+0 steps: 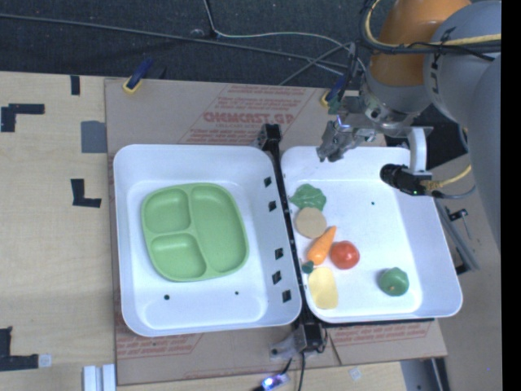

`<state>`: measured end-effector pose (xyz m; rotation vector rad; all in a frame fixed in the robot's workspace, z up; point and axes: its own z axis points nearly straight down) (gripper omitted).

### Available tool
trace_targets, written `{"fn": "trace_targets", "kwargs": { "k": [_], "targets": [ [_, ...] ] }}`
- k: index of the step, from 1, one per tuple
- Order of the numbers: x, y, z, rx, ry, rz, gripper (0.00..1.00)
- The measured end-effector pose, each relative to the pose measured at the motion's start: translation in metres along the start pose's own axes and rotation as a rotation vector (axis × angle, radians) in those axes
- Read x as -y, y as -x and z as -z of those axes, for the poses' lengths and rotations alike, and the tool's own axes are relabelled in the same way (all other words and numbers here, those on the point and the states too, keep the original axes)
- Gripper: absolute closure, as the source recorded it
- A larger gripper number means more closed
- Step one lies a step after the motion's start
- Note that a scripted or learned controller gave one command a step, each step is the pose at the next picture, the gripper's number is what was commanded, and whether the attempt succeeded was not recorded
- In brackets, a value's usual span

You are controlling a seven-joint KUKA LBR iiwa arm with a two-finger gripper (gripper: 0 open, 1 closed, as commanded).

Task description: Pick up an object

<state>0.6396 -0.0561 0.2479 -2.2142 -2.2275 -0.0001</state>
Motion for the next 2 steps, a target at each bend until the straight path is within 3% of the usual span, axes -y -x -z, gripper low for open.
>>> {"fn": "trace_targets", "kwargs": {
  "k": [2],
  "targets": [
    [-0.008, -0.112, -0.026, 0.001, -0.001, -0.001, 1.0]
  ]
}}
